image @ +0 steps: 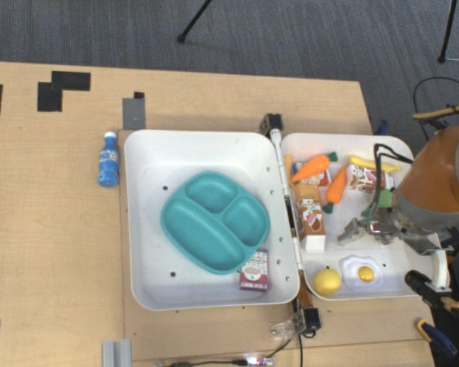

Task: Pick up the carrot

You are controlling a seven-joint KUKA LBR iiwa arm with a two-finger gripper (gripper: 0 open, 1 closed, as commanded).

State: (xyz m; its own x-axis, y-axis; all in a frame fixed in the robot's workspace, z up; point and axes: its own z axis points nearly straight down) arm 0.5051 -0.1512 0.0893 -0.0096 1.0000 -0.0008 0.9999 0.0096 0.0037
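Two orange carrots lie in the right bin (390,281). One carrot (312,167) rests near the bin's back left with its green top pointing right. The other carrot (337,185) lies just right of it, slanting toward the front. My gripper (366,228) hangs over the bin's middle, in front of and to the right of both carrots and apart from them. It looks open, with nothing between its fingers. The grey and orange wrist covers the bin's right side.
A brown and white carton (310,216) lies along the right bin's left wall. A lemon (328,281) and a fried egg (361,272) sit at its front, and a banana (365,161) and a packet (363,179) at the back. The left bin (145,205) holds a teal divided plate (216,220) and a small carton (255,271). A blue bottle (108,159) lies on the bench.
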